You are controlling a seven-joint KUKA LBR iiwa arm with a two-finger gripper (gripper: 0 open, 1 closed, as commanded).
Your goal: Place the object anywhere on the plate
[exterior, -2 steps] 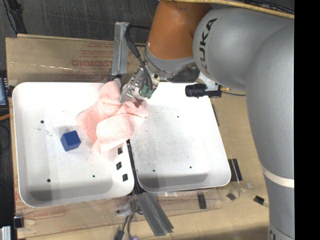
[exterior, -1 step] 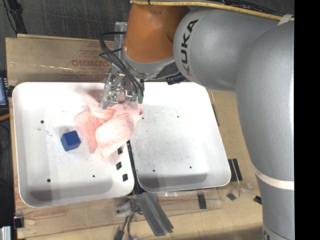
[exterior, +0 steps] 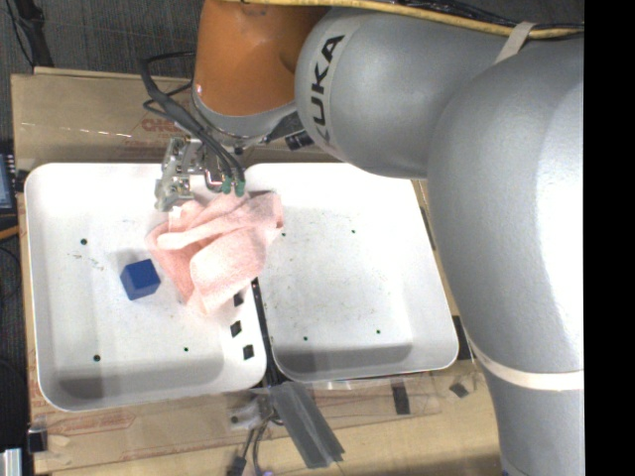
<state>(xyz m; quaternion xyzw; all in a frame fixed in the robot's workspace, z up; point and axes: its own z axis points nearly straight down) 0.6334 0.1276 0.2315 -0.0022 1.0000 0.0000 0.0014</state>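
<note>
A crumpled pink cloth [exterior: 220, 247] lies at the right side of the left bin [exterior: 60, 226], with its right edge over the divider between the two bins. A small blue cube [exterior: 140, 279] sits on the left bin's floor, just left of the cloth. My gripper [exterior: 202, 182] hangs over the cloth's upper edge near the bin's back wall, right above or touching the fabric. The orange band and the grey wrist hide the gripper's upper part.
The right bin [exterior: 357, 286] has a speckled white floor. The big grey arm covers the right side and top of the view. Black marks run along the divider at the front. A cardboard sheet lies under both bins.
</note>
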